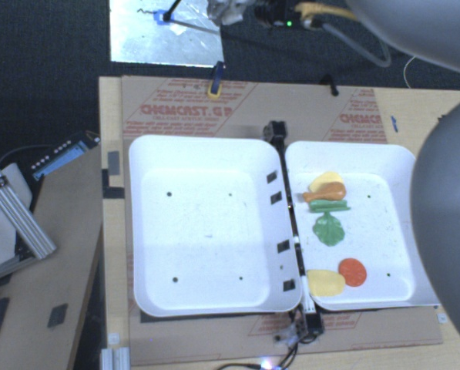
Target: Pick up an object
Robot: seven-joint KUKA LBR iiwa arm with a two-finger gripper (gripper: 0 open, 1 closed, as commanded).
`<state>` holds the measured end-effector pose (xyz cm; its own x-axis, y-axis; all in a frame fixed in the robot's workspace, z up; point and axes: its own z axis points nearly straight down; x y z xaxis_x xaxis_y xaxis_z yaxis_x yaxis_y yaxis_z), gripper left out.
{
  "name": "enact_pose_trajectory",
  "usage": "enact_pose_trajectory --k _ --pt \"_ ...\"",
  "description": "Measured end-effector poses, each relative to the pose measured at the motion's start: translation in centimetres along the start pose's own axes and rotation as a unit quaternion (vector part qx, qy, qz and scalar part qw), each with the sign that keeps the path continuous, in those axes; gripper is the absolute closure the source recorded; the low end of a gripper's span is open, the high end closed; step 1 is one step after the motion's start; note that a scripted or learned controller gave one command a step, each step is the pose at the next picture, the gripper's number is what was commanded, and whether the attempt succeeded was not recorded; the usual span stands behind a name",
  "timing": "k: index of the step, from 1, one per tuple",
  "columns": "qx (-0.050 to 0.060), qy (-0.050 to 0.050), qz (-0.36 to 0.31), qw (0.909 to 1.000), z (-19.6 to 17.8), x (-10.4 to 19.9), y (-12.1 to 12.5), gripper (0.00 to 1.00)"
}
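Observation:
Several small toy foods lie in the right bin [391, 168]. A yellow-orange piece [327, 185] sits near the bin's left wall, with a thin green strip [328, 205] just below it and a green leafy piece [329, 230] under that. Toward the front lie a red round piece [353, 272] and a yellow piece [326, 283], touching each other. My gripper [228, 2] hangs blurred at the top of the view, high above the bench and well beyond the back of both bins. Nothing is visible in it. The grey arm [445, 206] covers the right edge.
The left bin [206, 230] stands beside the right one, with black clips [280, 199] along their shared wall. Both rest on a cardboard sheet [183, 106]. A shiny foil sheet [164, 21] lies behind, and an aluminium rail [14, 214] stands at the left.

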<state>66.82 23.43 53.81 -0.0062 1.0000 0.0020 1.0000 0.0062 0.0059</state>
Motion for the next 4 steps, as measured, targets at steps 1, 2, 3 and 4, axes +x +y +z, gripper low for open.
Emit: enact_pose_trajectory --k 1,2,3,4 --pt "0.011 -0.003 0.003 0.9999 17.3 -0.1 -0.2 1.0" --pt "0.002 -0.001 0.001 1.0 14.8 0.0 0.0 1.0" --pt "0.001 0.0 0.001 1.0 12.3 0.0 0.0 1.0" --pt "0.001 0.0 0.0 1.0 9.1 0.0 0.0 1.0"
